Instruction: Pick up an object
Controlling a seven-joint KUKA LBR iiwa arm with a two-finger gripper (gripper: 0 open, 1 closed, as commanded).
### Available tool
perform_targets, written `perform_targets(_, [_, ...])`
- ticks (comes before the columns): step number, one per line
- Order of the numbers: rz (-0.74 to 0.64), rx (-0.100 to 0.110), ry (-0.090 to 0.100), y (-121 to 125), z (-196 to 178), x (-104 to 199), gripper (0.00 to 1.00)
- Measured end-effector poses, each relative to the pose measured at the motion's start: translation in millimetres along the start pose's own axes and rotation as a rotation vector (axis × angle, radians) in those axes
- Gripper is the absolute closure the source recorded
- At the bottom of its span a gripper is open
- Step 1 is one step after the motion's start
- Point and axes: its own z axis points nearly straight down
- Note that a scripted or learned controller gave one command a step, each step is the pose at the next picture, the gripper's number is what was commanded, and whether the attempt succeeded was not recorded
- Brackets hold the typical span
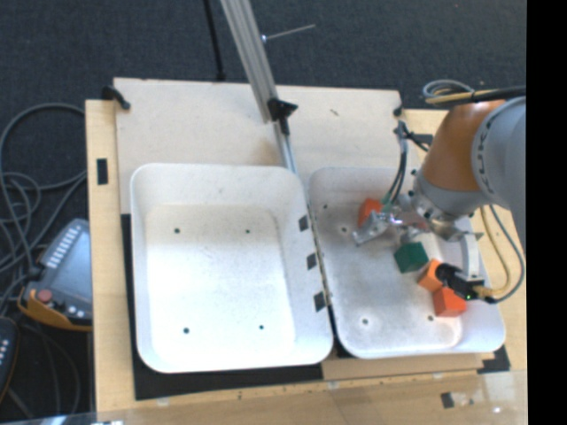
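While our gripper [379,228] hangs low in the right bin [372,326], just beside an orange block [368,210], we judge the grasp under way; whether its jaws have closed we cannot tell. Next we must lift straight and check.

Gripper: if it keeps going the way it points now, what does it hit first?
The gripper points toward the view's left, low over the right bin. An orange block sits right beside its tip, so probably that, or the bin floor; depth is unclear.
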Motion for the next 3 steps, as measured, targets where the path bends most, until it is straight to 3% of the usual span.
perform_targets(1, [-0.007,-0.002,0.002,61.5,18.3,39.7,0.00])
perform_targets(2, [-0.007,0.001,-0.001,59.9,7.1,35.5,1.00])
perform_targets(3, [-0.010,-0.005,0.006,61.0,-86.6,122.8,1.00])
